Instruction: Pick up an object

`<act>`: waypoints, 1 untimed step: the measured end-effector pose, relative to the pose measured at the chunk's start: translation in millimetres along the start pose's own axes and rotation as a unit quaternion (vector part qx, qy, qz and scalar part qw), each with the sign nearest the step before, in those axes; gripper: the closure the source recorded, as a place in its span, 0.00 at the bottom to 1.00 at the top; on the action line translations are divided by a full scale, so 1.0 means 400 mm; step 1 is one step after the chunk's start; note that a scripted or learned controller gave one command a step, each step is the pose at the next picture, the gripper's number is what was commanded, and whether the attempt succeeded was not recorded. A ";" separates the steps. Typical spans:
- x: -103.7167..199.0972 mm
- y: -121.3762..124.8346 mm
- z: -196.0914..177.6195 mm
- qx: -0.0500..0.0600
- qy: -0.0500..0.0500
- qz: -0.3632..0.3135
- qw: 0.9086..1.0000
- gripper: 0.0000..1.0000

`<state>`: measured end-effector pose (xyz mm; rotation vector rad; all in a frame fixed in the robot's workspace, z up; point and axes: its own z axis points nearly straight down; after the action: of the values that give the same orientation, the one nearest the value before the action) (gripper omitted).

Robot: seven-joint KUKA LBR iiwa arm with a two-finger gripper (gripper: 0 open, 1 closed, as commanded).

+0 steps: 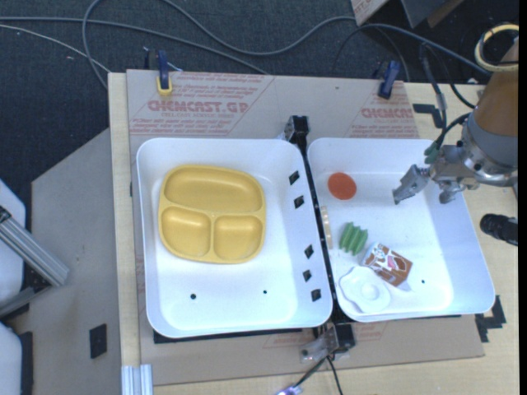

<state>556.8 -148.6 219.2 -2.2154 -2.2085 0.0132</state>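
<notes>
Two white bins (156,245) sit on cardboard. At right-centre of the frame the gripper (428,185) hangs spread, holding nothing. Descending there risks closing on bare floor, since the orange ball (342,186) lies well apart.

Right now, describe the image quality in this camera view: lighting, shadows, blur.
Camera view: even, soft overhead lighting; the white bins look bright but not blown out. The yellow divided tray is sharp with faint sheen. The hand is slightly soft, throwing a weak shadow on the right bin floor. Small items like the orange ball stay readable.
</notes>
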 end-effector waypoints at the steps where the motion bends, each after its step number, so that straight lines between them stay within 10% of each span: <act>1: 0.001 0.007 -0.020 -0.007 -0.001 -0.002 1.000 0.00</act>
<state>559.6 -148.1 227.0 -2.2202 -2.2205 0.0000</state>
